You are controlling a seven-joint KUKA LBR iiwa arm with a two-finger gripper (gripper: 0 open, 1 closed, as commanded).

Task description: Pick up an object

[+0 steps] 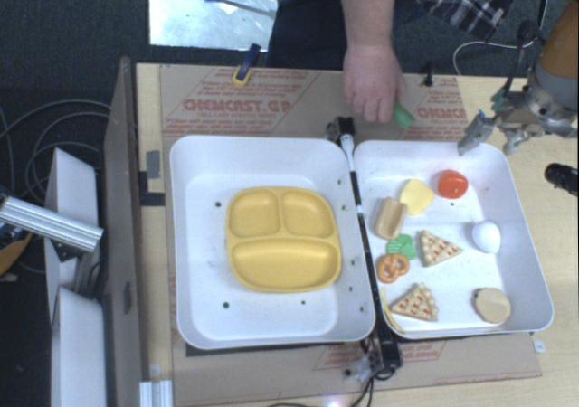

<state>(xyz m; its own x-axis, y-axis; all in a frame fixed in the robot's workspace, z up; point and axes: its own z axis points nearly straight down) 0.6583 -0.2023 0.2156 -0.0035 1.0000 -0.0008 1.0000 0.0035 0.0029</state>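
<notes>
The gripper (pixel 488 134) hangs at the upper right, above the right bin's (pixel 534 251) top corner. Its fingers are apart, holding nothing. A person's hand (pixel 371 81) reaches down at the top middle.

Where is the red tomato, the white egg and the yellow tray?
Red tomato (pixel 453 184), camera view, middle of its top.
White egg (pixel 486 237), camera view, its centre.
Yellow tray (pixel 282 238), camera view, ridge between compartments.
</notes>
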